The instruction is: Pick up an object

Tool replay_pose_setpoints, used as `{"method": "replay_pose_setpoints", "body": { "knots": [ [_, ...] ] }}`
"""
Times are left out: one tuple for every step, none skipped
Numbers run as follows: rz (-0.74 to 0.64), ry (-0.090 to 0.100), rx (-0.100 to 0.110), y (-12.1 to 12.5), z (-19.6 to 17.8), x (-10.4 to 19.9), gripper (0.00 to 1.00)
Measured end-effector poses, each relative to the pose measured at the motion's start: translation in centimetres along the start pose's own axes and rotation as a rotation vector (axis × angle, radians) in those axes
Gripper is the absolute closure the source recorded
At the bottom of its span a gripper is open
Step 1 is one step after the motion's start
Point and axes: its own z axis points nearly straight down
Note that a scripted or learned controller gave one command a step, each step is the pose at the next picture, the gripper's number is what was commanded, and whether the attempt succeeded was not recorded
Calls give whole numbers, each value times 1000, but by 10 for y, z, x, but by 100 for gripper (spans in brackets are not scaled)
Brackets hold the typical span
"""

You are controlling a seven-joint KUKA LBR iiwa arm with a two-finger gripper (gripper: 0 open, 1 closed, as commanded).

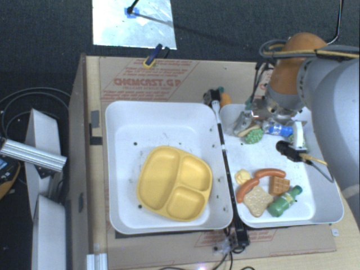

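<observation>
I see my gripper [246, 122] low in the right bin [326, 207], at its 11 o'clock corner, poised over a green toy [254, 135]; whether its fingers grip, I cannot tell.

A brown cardboard sheet [152, 77] with red lettering covers the bench [84, 151], and two shallow white bins rest on it side by side. The left bin [121, 151] sits mid-sheet, the right bin [326, 207] toward its right edge. A yellow-and-blue clip [153, 56] lies at the sheet's far edge.
</observation>
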Motion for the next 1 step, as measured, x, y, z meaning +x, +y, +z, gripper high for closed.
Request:
{"method": "replay_pose_setpoints", "body": {
  "knots": [
    [-2,-7,-36,-12,-92,81,100]
  ]
}}
